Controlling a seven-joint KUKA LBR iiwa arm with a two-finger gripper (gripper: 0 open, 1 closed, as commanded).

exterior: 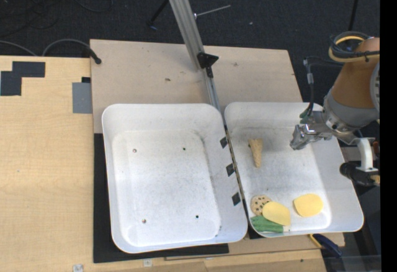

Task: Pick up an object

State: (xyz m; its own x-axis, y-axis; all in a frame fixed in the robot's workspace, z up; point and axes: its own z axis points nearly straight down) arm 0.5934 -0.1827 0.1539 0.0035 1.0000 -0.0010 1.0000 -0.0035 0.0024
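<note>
The right bin (279,117) holds a tan cone-shaped piece (255,151) near its middle left. Along its front lie a round yellow piece (308,205), a second yellow piece (276,212), a speckled cookie-like disc (258,204) and a green leaf-shaped piece (267,225). My gripper (301,138) hangs over the right part of this bin, to the right of the cone and apart from it. Nothing shows between its fingers.
The left bin (161,177) stands beside the right one, with black clips (227,156) along the shared edge. A slanted aluminium bar (186,22) rises behind the bins. The grey and orange arm (353,90) comes in over the right bin's right rim.
</note>
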